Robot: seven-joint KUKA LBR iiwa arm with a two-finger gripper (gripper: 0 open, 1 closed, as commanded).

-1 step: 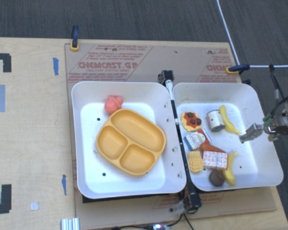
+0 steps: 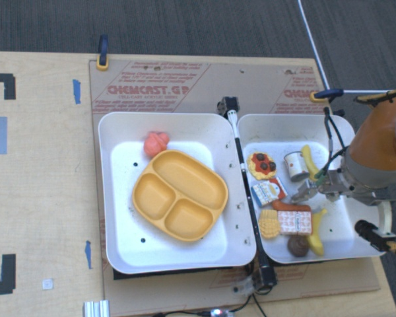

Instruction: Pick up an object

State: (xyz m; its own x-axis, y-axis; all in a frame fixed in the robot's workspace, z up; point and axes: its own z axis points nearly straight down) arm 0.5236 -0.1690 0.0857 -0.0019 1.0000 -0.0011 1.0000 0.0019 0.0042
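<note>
Protective film sheet (image 2: pixel 185 84) under the bins, upper centre of frame: red repeated print "CHEMCAST GP"; smaller lines beside it illegible.

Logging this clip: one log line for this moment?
arm: over right bin | claw: low among toys, above red box | grasp: unconfirmed | left bin: yellow tray, pink toy

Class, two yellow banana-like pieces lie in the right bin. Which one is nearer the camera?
The banana at the bin's lower right, beside the brown ball; the other banana lies farther up, by the can.
</note>
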